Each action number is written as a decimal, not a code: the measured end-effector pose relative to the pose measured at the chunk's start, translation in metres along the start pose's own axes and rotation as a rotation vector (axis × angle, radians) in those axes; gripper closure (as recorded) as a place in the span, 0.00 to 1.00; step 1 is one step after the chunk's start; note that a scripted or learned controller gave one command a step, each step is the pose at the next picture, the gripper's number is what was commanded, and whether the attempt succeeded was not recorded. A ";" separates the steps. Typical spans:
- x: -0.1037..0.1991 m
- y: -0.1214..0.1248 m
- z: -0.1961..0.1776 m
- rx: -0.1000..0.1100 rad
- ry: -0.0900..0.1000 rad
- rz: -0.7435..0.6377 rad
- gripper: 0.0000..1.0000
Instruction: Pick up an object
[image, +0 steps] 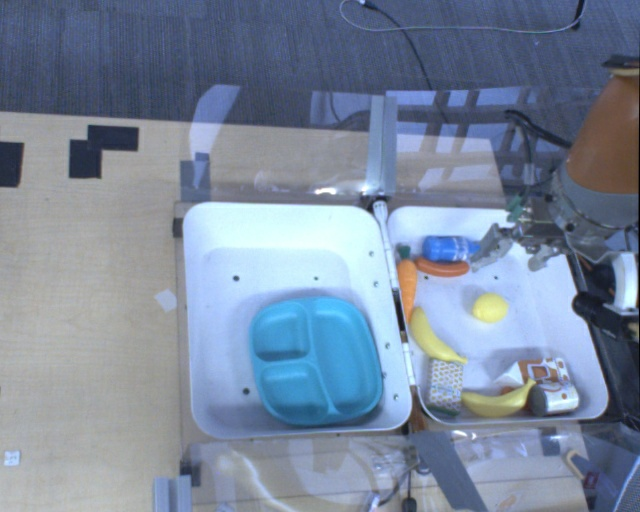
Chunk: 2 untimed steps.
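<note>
My gripper (517, 251) hangs over the back of the right bin (592, 352), open with nothing between its fingers. Its left finger (490, 247) ends just right of a blue bottle (447, 247) that lies on its side. An orange-red sausage (442, 267) lies against the bottle's front. A yellow ball (489, 308) sits in front of the gripper, apart from it. A carrot (407, 287) lies along the bin's left wall, with a banana (432, 338) below it.
At the right bin's front lie a patterned packet (445, 385), a second banana (498, 401), a small printed box (547, 372) and a dark can (553, 400). The left bin (215, 245) holds a blue divided plate (315, 359). Clear plastic guards stand behind the bins.
</note>
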<state>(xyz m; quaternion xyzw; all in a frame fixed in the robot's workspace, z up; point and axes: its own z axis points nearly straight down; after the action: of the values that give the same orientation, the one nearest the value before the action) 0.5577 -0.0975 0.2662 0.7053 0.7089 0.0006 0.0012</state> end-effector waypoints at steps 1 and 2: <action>-0.051 0.048 0.098 0.001 0.001 -0.036 0.00; -0.049 0.114 0.153 -0.032 -0.005 -0.118 0.00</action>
<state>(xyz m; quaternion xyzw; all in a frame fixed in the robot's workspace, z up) 0.6723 -0.1463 0.1132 0.6622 0.7491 0.0098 0.0143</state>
